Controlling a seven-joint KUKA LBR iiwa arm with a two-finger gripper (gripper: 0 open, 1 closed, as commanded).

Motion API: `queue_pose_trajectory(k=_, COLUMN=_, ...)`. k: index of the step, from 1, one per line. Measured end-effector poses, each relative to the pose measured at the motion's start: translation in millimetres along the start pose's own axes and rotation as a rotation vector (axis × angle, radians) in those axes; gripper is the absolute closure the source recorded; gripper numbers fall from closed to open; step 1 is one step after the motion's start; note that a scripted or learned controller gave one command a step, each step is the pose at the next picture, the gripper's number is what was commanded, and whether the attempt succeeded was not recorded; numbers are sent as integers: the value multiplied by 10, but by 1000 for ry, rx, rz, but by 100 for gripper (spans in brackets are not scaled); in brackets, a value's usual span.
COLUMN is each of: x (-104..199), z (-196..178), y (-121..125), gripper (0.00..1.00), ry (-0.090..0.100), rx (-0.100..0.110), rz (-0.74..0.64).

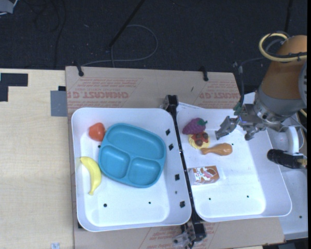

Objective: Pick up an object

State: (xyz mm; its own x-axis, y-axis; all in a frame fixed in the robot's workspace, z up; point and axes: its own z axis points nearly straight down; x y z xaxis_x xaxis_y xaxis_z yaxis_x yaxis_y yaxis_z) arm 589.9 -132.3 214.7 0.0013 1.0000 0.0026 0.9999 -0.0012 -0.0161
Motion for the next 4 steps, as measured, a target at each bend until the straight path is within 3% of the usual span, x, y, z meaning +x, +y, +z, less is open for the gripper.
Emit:
queue_pose_trajectory(k=1, x=-1, z=-78, y=25, gripper=0, ry=-2, rx=-13, rz=-2)
queue_pose_trajectory(k=3, x=-12, z=984, y=26, gripper=0, ry=-2, rx=-10, rz=-1)
queue_pose_trajectory(k=4, x=5, z=1287, y=28, gripper=0, ry=-1, rx=-11, rz=-1)
